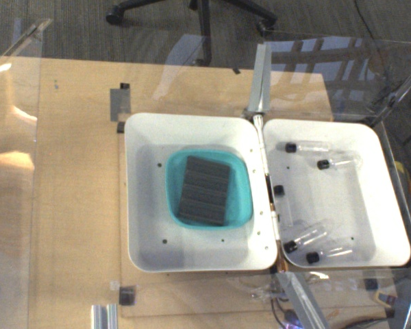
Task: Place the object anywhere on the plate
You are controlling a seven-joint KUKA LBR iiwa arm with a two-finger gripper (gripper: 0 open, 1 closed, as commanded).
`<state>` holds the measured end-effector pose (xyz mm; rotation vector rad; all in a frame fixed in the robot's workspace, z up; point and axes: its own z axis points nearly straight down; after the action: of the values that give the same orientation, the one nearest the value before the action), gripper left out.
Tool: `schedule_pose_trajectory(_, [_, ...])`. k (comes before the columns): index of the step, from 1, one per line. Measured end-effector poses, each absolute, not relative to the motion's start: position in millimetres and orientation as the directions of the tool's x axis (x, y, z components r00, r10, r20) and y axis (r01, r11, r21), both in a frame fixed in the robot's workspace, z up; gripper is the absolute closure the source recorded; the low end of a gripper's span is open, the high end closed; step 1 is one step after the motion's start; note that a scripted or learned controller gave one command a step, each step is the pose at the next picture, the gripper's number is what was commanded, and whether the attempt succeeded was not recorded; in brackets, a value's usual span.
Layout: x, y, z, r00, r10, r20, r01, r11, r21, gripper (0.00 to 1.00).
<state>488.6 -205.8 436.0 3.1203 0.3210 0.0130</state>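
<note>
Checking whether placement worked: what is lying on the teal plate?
A dark ribbed block lies on the teal plate in the left bin. The plate's centre beneath it is covered.

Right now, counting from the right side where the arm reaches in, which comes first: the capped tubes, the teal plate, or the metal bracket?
Judged from the camera view's right side:
1. Capped clear tubes, in the right bin, nearest.
2. Teal plate, in the left bin; the dark ribbed block lies on it, so those two share a rank.
3. Metal bracket, on the bench beyond the left bin, farthest.
</note>
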Motion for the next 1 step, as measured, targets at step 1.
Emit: schedule_pose_trajectory(1, [498.1,-205.6,436.4,0.978,0.206,0.008,0.206,-0.978,0.006,0.0])
